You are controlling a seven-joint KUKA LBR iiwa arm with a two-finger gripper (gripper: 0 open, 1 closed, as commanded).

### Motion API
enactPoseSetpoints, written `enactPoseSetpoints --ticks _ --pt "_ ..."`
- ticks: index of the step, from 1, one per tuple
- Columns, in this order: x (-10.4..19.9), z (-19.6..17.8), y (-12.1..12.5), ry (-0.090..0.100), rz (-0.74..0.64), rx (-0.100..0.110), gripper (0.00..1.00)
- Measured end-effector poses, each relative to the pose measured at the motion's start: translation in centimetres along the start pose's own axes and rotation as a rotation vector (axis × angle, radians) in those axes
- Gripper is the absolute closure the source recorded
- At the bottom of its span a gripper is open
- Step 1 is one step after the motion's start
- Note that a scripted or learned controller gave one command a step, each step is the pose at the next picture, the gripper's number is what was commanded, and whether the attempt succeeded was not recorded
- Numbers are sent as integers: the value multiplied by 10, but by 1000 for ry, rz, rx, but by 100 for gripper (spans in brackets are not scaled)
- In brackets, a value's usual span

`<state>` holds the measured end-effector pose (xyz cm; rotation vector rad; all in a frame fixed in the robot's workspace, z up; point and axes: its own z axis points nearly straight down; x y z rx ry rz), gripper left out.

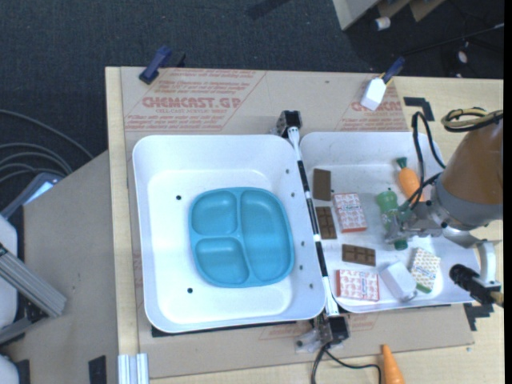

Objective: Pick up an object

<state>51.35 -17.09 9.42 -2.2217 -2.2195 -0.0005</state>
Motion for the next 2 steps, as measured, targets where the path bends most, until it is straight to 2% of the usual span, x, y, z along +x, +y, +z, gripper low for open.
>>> enactPoseSetpoints --ticks 2 --pt "119 -90 31 0 -2 0 100"
